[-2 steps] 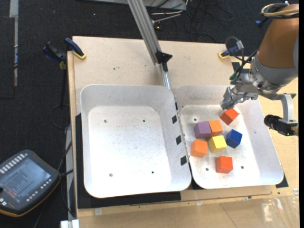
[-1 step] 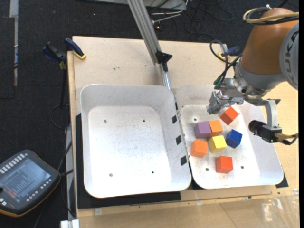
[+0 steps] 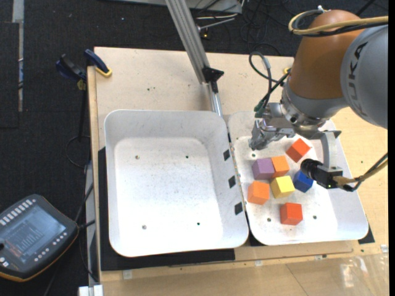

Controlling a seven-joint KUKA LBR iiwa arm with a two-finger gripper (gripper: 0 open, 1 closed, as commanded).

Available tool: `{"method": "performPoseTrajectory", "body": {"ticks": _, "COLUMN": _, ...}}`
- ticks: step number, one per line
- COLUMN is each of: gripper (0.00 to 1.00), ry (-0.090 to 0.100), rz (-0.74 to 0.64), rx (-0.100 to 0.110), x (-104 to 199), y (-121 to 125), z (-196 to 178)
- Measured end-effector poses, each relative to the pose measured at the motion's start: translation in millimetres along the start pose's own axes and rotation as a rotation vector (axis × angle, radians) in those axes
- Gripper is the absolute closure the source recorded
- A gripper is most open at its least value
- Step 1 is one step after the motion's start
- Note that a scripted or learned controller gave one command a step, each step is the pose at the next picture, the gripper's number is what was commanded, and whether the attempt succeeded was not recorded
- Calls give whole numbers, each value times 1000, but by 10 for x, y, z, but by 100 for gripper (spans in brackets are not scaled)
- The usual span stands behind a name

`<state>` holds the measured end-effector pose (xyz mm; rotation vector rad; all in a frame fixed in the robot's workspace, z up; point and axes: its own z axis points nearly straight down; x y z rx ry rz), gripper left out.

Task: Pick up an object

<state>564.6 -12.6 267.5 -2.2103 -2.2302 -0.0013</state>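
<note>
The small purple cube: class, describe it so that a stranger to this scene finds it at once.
Find the right-hand white bin, which holds a cluster of coloured blocks. The small purple cube sits at the cluster's upper left, just below the gripper. It is the only purple block, touching the orange cube on its right.

From my remote seat I read two white bins: the left bin (image 3: 163, 180) is speckled with fine dark dots. In the right bin (image 3: 333, 224) sit a purple cube (image 3: 263, 168), a yellow cube (image 3: 283, 185) at its 4 o'clock, a blue cube (image 3: 302, 181), and four orange cubes in shades from light to reddish. The arm (image 3: 345, 48) is grey with an orange band.
</note>
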Motion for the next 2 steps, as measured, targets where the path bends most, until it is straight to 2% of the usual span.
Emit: {"method": "performPoseTrajectory", "body": {"ticks": 2, "gripper": 100, "ry": -1, "rz": 1, "rx": 1, "x": 957, "y": -55, "z": 269}}
